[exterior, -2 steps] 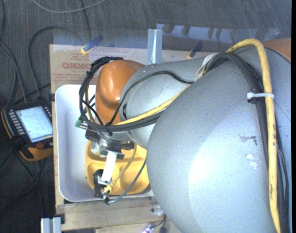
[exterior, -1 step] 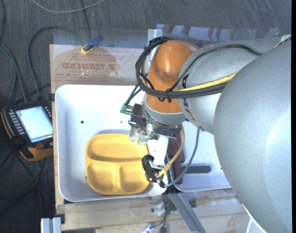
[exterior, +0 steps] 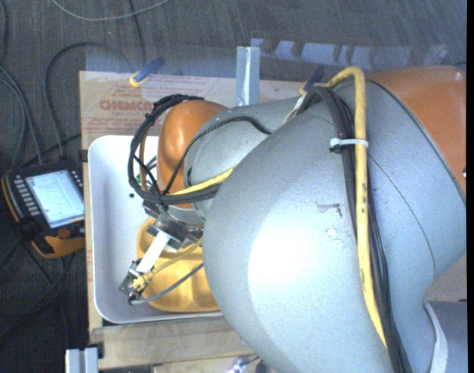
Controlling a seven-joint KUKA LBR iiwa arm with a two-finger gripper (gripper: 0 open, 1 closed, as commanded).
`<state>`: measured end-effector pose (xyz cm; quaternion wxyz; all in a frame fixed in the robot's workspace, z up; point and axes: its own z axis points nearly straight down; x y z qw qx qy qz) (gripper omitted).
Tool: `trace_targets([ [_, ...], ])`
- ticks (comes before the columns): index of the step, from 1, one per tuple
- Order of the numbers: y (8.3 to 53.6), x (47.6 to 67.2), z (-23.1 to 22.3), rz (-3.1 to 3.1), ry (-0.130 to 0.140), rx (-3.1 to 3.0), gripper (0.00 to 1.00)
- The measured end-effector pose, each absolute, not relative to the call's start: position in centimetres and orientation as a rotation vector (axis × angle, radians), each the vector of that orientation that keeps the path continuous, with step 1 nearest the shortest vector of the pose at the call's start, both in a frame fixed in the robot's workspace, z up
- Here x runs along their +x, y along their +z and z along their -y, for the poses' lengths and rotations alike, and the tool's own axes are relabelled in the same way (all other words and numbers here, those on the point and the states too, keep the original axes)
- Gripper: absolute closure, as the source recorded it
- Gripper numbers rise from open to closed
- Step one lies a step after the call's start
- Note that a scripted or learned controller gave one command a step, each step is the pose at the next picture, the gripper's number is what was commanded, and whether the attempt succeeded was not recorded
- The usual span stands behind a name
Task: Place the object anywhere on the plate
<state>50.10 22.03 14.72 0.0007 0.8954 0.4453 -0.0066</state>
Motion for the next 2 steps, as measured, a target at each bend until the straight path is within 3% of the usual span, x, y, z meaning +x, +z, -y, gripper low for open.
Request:
trace_targets([
  [1,16.0,50.7,-12.0,-1.712,-0.018,2.634,1.00],
  [2,10.4,49.1,-20.7,-1.700,0.024,2.624,1.00],
])
